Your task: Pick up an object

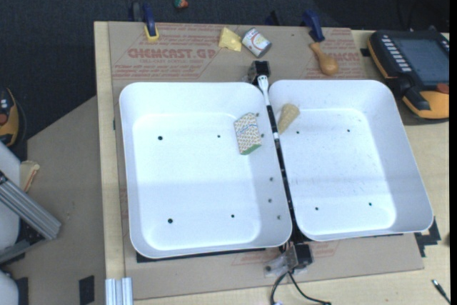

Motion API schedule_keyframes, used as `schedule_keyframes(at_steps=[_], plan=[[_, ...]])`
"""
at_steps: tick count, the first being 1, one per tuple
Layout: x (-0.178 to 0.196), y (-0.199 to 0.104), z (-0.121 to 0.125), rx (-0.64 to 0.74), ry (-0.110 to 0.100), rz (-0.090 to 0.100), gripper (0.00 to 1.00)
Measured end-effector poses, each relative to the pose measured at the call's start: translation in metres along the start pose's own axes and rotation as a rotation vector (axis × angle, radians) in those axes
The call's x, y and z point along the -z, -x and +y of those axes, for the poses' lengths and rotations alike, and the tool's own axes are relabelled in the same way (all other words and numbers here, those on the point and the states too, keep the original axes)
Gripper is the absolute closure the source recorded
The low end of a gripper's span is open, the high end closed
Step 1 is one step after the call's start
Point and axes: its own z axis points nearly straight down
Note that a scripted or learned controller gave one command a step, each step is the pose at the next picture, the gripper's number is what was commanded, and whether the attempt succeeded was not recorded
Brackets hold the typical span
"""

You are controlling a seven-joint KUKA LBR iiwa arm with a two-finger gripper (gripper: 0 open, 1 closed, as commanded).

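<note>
White left bin [143, 175] carries patterned block [247, 133] at its 2 o'clock corner. Tan cone-shaped piece [287, 116] sits at right bin's [400, 175] 10 o'clock corner, just beside divider. Pincer state: cannot tell.

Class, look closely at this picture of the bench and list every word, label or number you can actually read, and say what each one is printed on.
"CHEMCAST G P": red print on the brown paper sheet behind the left bin.
More red print on the same sheet behind the right bin: partly covered, too blurred to read.
Small box on the sheet: markings too small to read.
Patterned packet in the left bin: nothing legible.
</note>
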Motion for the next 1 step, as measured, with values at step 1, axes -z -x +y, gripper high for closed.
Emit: schedule_keyframes(at_steps=[1], plan=[[0.1126,0.0076,0.003,0.001,0.0,-0.001,1.0]])
